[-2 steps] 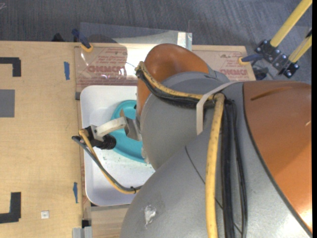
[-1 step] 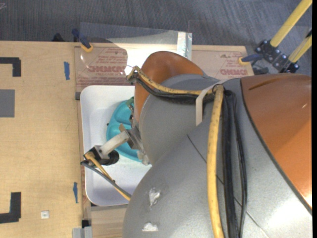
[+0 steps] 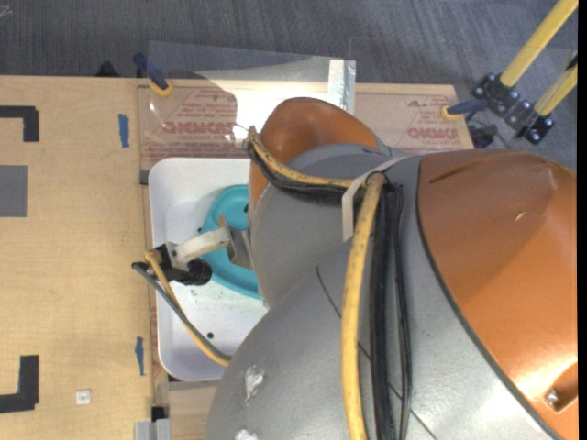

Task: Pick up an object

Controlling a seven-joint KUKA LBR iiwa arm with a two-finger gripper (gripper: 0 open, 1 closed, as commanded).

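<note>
A turquoise curved object lies in the left white bin, and most of it is hidden under the arm. My gripper hangs low over that object's middle, with the big grey and orange arm covering it from the right. I cannot tell whether the gripper touches the object.
The arm hides the right bin and much of the left one. A clear plastic panel stands behind the bin. The wooden bench top with black corner marks stretches to the left. A yellow-legged stand is at the top right.
</note>
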